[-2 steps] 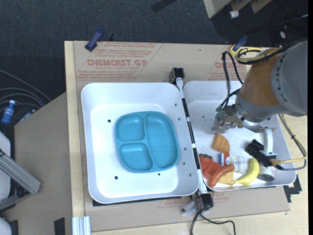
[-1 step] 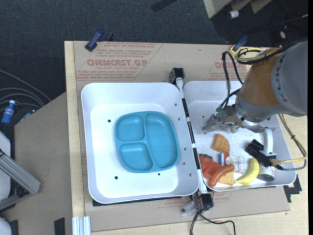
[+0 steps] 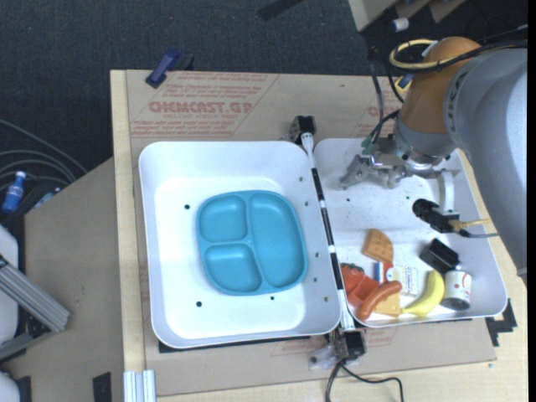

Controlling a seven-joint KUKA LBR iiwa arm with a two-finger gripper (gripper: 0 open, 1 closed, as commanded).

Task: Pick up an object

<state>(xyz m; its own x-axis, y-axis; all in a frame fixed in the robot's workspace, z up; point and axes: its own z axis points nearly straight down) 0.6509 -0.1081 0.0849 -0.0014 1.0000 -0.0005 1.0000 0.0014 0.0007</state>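
Gripper: the two-finger gripper hangs over the right white bin's far end, fingers spread, nothing between them.
Objects: yellow plastic banana, orange wedge, red pieces at that bin's near end.
Left bin: blue divided plate.

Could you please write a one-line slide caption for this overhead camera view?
Gripper over the right bin's far end; toy banana and other items at its near end; blue divided plate in the left bin.

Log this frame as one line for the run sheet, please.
phase: pre-grasp | gripper: over far end of right bin, nothing between fingers | banana, orange wedge: near end of right bin | blue tray: left bin
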